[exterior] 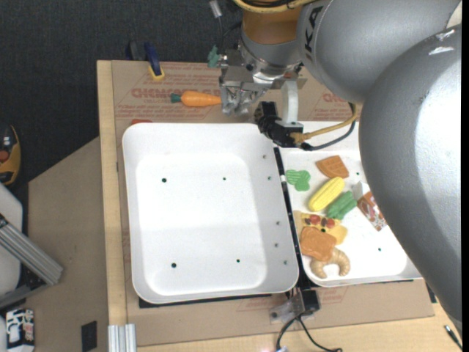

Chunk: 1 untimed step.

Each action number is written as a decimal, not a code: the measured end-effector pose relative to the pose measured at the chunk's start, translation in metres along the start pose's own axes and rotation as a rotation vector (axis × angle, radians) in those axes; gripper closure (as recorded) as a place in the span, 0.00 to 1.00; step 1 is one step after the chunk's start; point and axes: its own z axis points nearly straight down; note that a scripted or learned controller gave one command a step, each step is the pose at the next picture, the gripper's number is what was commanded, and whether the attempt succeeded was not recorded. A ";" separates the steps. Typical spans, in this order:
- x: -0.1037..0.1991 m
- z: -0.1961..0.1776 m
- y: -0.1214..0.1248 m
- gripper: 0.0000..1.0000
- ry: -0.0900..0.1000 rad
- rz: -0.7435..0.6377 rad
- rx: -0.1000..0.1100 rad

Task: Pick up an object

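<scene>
Toy carrot (198, 99) sits clamped between the fingers of the gripper (230, 105), held above the cardboard bench (146, 94) behind the left bin (205, 211). Toy foods lie in the right bin (388, 266).
</scene>
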 end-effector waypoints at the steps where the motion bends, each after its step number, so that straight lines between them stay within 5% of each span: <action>1: 0.000 -0.011 0.001 1.00 0.000 -0.001 -0.003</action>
